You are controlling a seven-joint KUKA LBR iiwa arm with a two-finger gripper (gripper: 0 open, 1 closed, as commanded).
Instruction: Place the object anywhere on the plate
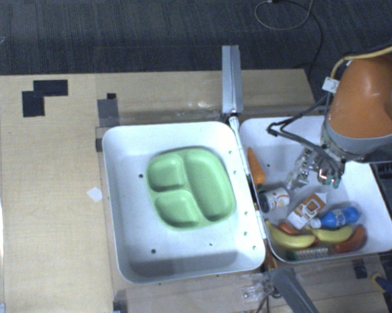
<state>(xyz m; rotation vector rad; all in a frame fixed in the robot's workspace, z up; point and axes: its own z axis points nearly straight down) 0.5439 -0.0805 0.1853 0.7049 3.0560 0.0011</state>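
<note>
Objects for the task lie jumbled along the right bin's point(382, 202) front edge: bananas point(293, 238), a blue bottle point(339, 217), a small carton point(307, 208). Above them hangs the gripper point(317, 172). A green divided plate point(188, 187) sits mid left bin point(125, 205).

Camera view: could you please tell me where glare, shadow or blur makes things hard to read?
In the camera view, light is even; the green plate is sharp, with soft shadow along the left bin's near wall. The pincer is small and blurred under the orange band, and the items in the right bin are jumbled.
</note>
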